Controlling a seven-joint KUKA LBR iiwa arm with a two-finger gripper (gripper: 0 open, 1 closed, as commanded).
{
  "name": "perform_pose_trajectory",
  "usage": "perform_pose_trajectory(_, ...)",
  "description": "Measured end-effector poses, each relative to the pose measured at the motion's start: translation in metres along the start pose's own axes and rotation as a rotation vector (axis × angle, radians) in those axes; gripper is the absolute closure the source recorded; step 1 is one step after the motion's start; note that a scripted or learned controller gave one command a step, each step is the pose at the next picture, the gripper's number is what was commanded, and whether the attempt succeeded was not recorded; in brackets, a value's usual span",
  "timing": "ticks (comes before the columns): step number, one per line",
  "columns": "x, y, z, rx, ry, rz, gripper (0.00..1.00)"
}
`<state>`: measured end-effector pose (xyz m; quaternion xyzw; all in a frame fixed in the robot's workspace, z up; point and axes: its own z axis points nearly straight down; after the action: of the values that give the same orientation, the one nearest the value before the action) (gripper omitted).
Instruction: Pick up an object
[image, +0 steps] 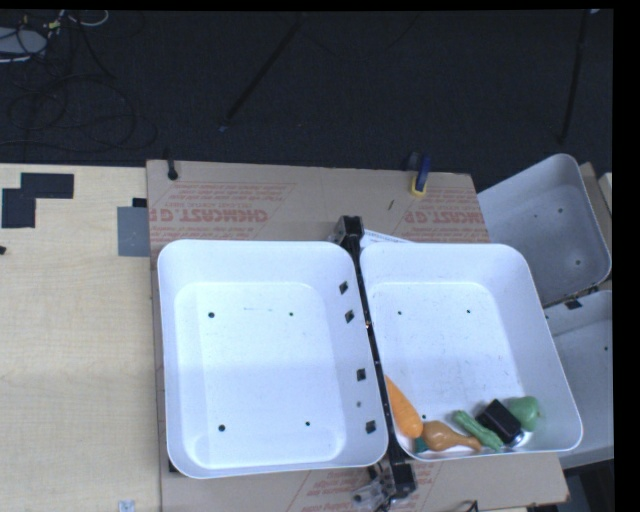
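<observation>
**A:** Looking for something to pick. Any candidates?

**B:** Plenty. Small pile (470, 428) crammed into the near corner of the right bin (450, 252). Orange carrot-shaped toy (402, 405) lying along the wall on the left bin's (250, 250) side. Tan piece (447, 436) just beside its lower end, then a long green piece (477, 429) touching that. Black block (499, 421) on or against the green one, hard to say which. Round green thing (524, 408) at the far end of the pile, near the bin's outer wall.

**A:** Anything lifted yet?

**B:** Nope. All of it down on the bin floor, none raised or clamped. Going by that, task at square one: approach, descent, close and lift all left to do.

**A:** And the gripper? Apart or together?

**B:** Can't tell from this shot. Not guessing.

**A:** Easiest grab?

**B:** Probably the carrot, being a bit apart from the rest, though awkwardly close to the wall. Tan, green and black bits bunched tight, so a real risk of nudging neighbours or grabbing two at once.

**A:** Surroundings?

**B:** Both bins side by side, joined by a black strip (362, 320), sitting on a cardboard sheet (230, 205) over a light wooden table (70, 330).
</observation>
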<state>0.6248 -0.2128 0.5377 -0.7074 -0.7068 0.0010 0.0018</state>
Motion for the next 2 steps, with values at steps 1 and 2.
perform_pose_trajectory(1,0.002,0.021,0.001,-0.002,-0.002,-0.006,1.0)
perform_pose_trajectory(2,0.0,-0.005,0.0,0.0,0.0,0.001,1.0)
